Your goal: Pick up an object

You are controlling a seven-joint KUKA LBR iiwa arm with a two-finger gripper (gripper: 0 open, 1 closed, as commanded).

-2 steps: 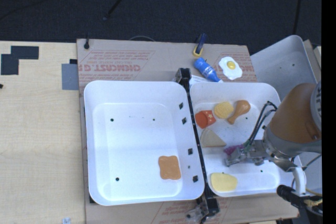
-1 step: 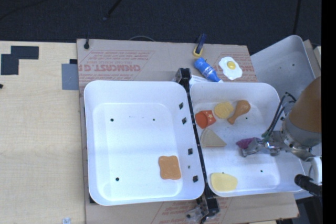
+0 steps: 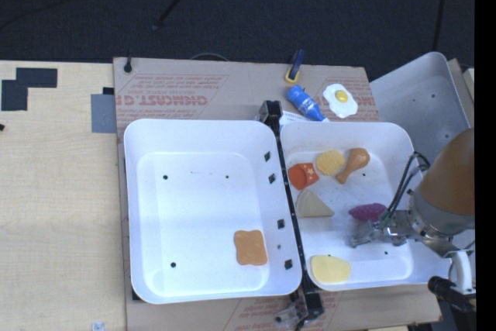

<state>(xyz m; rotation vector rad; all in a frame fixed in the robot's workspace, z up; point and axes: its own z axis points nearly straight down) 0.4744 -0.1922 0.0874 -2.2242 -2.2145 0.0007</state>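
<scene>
One caution: centre gripper (image 3: 370,235) over purple piece (image 3: 367,210) toward right edge of right bin (image 3: 349,126) before descending; grip state impossible to tell.

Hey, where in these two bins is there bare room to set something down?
Left bin: nearly all bare; just the orange slice near its lower right. Right bin: crowded around the drumstick, purple piece and gripper; a strip beside the yellow piece is free.
</scene>
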